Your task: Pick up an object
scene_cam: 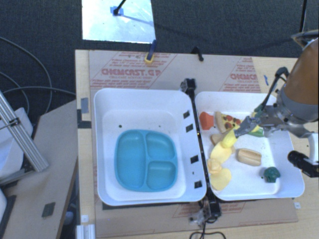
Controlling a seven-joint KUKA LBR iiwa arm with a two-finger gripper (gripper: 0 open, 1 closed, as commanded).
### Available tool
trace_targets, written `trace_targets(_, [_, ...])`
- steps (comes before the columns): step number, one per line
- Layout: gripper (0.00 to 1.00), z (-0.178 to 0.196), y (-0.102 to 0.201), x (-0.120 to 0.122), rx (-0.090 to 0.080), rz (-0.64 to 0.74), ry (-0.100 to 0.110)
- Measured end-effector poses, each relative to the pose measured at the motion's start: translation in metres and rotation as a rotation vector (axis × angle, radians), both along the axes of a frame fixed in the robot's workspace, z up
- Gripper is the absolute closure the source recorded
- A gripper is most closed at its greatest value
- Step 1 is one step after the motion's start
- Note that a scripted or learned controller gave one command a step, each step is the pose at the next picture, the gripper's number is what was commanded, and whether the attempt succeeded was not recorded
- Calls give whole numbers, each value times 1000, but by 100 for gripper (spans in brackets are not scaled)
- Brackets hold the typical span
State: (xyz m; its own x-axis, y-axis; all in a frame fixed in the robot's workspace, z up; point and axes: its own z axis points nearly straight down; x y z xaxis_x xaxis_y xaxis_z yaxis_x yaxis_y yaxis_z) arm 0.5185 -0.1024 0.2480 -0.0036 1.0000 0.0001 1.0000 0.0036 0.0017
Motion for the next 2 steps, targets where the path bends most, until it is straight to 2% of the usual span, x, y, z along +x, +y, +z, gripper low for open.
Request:
trace_targets(1, [0, -167, 6, 21, 1, -1, 8])
trace_targets(2, [100, -149, 5, 23, 1, -4, -1])
